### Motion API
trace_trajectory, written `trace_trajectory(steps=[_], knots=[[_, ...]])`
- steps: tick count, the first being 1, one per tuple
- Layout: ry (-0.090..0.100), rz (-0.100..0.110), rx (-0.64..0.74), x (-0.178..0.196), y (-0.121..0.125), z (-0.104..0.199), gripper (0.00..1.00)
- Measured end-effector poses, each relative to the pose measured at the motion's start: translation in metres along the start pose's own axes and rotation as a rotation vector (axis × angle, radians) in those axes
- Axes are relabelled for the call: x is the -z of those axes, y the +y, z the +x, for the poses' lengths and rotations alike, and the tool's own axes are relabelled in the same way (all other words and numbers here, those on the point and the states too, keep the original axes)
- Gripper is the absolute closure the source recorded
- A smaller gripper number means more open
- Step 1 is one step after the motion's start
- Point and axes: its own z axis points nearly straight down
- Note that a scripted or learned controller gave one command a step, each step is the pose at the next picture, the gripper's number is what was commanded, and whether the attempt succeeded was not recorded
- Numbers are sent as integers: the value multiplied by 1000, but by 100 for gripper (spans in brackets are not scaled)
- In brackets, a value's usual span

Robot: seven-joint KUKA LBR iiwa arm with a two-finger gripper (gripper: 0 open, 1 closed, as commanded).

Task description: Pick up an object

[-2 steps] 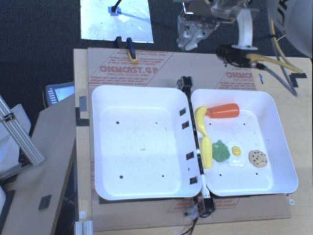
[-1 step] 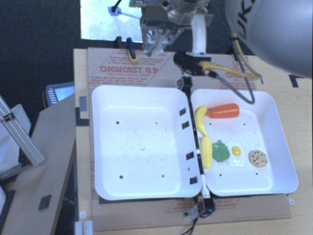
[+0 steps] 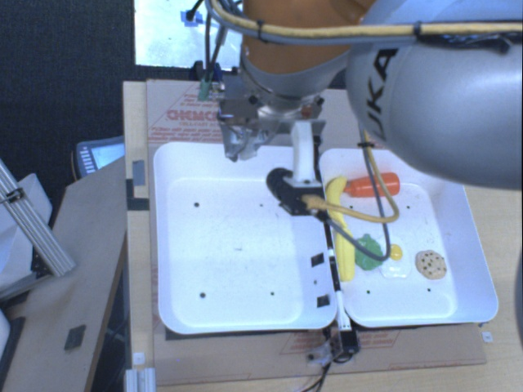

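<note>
The gripper point(image 3: 239, 145) hovers at the left bin's point(image 3: 204, 300) twelve o'clock rim; its fingers' spread I cannot tell. In the right bin point(image 3: 466, 292) lie a banana point(image 3: 341, 235), carrot point(image 3: 374, 186), green toy point(image 3: 369, 247) and cookie point(image 3: 431, 264), with cables point(image 3: 372, 215) draped across them.

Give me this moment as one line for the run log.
arm: over bins' far edge | gripper: above left bin, holds nothing visible | right bin: banana, carrot, cookie, green item
</note>
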Motion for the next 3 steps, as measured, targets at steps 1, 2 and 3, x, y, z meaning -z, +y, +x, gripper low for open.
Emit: trace_trajectory(steps=[1,2,3], knots=[[9,-26,-1,136,3,-2,100],[0,-2,0,46,-33,-1,100],[9,-21,-1,145,-53,-1,100]])
